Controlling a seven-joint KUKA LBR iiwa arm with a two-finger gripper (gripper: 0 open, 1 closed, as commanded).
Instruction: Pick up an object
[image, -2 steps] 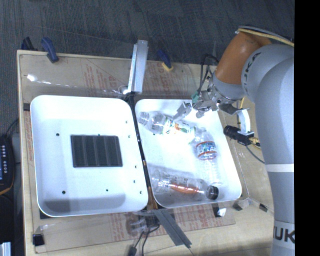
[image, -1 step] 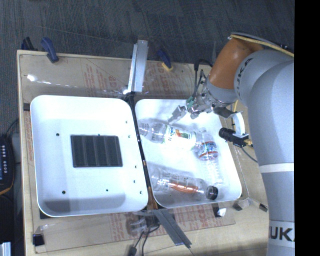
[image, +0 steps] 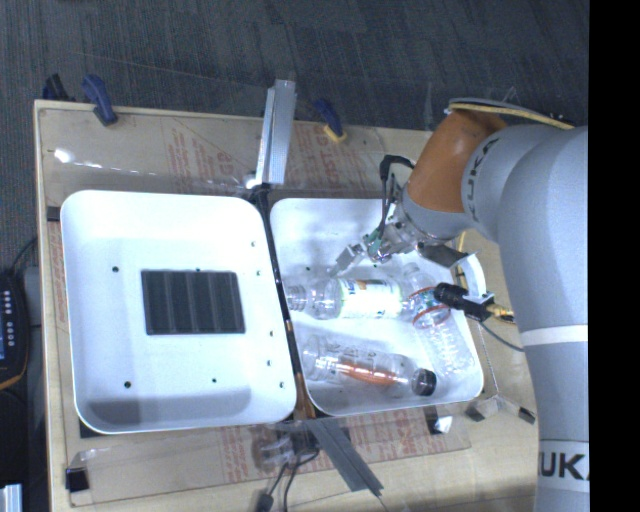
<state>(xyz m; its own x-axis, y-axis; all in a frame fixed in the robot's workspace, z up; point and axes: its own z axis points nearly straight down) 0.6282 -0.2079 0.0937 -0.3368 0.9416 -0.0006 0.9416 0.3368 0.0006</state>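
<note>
Bins sit side by side on your tabletop in the one overhead view: the left bin fills the centre-left of the frame and carries a dark ribbed rectangular panel on its floor, while the right bin sits just right of centre.

Your grey arm enters from the right edge, its orange band showing near the upper right. The gripper hangs over the upper middle of the right bin, close above the bottles. You cannot tell from here whether the jaws are wide, narrow or closed on anything; they are small and blurred against clear plastic.

Three clear plastic bottles lie on their sides in the right bin. One with a white label lies across the bin's middle, just below the gripper. A second bottle lies against the right wall, slanting down toward the lower right corner. A third, with orange contents and a dark cap, lies along the bin's lower edge.

Blue clamps grip the tabletop's upper edge.
</note>
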